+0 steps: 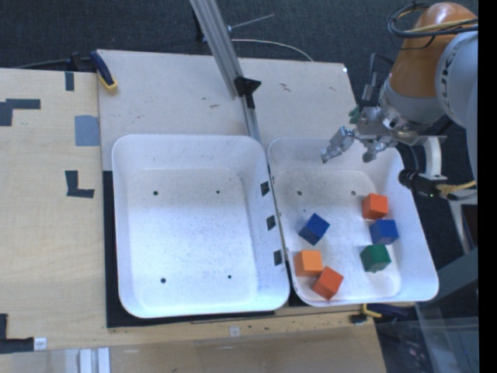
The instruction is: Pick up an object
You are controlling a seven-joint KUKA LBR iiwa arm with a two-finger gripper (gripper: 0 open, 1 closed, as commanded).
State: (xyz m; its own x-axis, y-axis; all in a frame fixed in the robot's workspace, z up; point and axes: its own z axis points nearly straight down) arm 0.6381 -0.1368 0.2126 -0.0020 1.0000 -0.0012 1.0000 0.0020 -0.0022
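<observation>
My claw [351,148] hung over the far end of the right bin [425,278], with its two fingers spread apart and nothing between them. The blocks all sat toward the near end of that bin — away from me and lower down. The closest one was the orange block [376,206] by the right wall, with a blue block [384,231] just past it and a green block [375,257] after that. Another blue block [314,228] sat near the middle. I judged I had to move toward the near end and drop down — the orange block was nearest. The left bin [124,208] had no blocks in it.
</observation>
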